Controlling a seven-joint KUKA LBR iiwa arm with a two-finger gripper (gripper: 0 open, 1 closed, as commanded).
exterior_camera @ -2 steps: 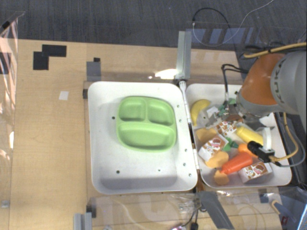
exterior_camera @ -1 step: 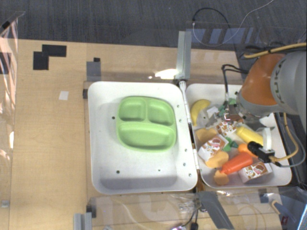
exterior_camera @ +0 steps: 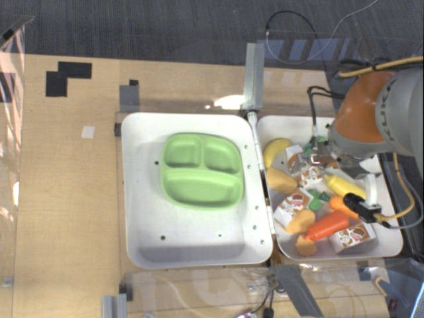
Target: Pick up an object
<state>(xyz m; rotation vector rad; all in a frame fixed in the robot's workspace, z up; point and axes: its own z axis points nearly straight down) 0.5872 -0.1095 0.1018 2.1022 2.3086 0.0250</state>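
Note:
The right bin [exterior_camera: 392, 242] holds a heap of toy food. In it lie a yellow banana [exterior_camera: 275, 152], a tan potato [exterior_camera: 281, 179], an orange carrot [exterior_camera: 326, 225], a yellow bottle [exterior_camera: 344, 186] and several small printed cartons, such as one [exterior_camera: 293, 208] near the bin's left wall and another [exterior_camera: 352, 236] at the front right. The grey arm with its orange band [exterior_camera: 358, 114] reaches in from the right. My gripper [exterior_camera: 318, 155] hangs low over the back middle of the heap, just right of the banana and above a carton [exterior_camera: 311, 175]. The arm hides what lies under it.
The left bin [exterior_camera: 142, 244] holds a green divided plate [exterior_camera: 201, 169]. A metal post [exterior_camera: 254, 78] stands at the back between the two bins. Black cables [exterior_camera: 291, 18] loop behind the right bin. Bare wooden bench [exterior_camera: 59, 197] spreads out to the left.

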